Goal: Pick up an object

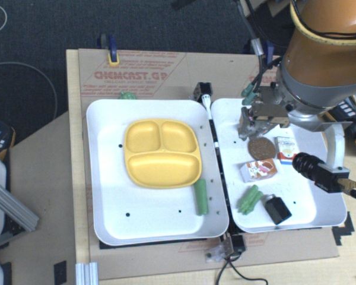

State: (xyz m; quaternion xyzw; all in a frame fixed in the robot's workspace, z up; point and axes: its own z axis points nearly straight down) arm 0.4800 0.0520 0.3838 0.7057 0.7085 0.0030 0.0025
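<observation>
Grey two-finger gripper (253,128), jaw state unclear, overhangs the round brown disc (262,148) in the right white bin (326,215).

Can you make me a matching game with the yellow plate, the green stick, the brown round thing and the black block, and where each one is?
Things:
1. yellow plate
2. green stick
3. brown round thing
4. black block

Places:
A. right bin, near its front edge
B. middle of the left bin
C. right bin, just below the gripper
D. left bin, beside the plate's lower right corner

Pairs: 1-B, 2-D, 3-C, 4-A
</observation>
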